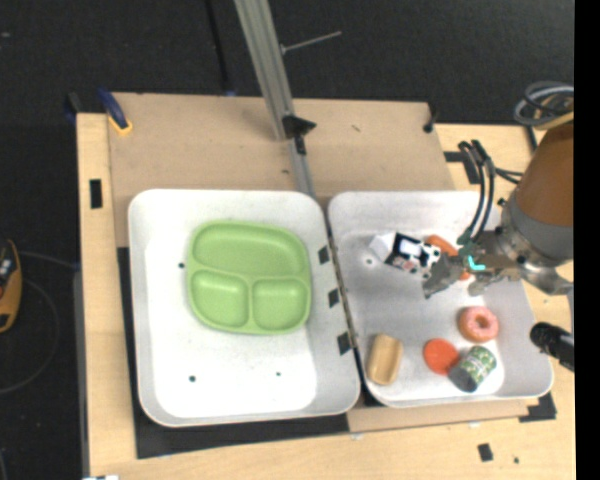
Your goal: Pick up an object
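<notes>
The grey arm (545,193) with its orange band reaches in from the right and leans down over the right bin (400,213); its gripper (450,273) hangs low in the bin's upper middle, dark fingers pointing left and downward; whether those fingers are apart or together cannot be told at this slant, and nothing can be seen between them. Just left of the fingertips lies a small white-and-black object (400,251), its long axis running roughly left to right with a slight tilt, an orange piece (440,242) touching or just beside its right end; contact between gripper and object cannot be judged. Lower in the same bin, well clear of the gripper, sit a pink doughnut-shaped ring (478,323), a red-orange round piece (439,354), a green-and-grey can (474,368) near the front right corner, and a tan cylinder (384,358) standing by the dividing edge; the left bin (160,368) holds a green three-compartment tray (250,278), lying flat.
</notes>
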Robot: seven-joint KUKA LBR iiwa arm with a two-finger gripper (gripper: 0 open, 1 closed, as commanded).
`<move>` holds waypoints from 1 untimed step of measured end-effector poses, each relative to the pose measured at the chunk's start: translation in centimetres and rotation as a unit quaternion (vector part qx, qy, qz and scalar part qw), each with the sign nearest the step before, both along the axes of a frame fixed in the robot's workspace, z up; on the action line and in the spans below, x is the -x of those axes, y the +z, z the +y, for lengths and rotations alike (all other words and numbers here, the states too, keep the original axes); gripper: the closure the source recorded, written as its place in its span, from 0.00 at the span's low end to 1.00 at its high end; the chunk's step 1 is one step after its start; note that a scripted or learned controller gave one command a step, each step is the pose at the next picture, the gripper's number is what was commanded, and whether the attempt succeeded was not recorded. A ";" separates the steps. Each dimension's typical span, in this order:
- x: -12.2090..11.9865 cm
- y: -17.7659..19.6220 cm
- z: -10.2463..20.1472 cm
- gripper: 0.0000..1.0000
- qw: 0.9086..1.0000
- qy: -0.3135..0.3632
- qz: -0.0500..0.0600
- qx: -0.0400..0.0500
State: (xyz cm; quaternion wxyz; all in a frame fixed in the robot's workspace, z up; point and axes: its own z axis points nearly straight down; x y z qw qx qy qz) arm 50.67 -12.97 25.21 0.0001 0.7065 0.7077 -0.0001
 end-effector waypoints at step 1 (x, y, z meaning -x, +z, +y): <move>0.0 0.1 0.0 0.00 1.000 0.000 -0.001 0.000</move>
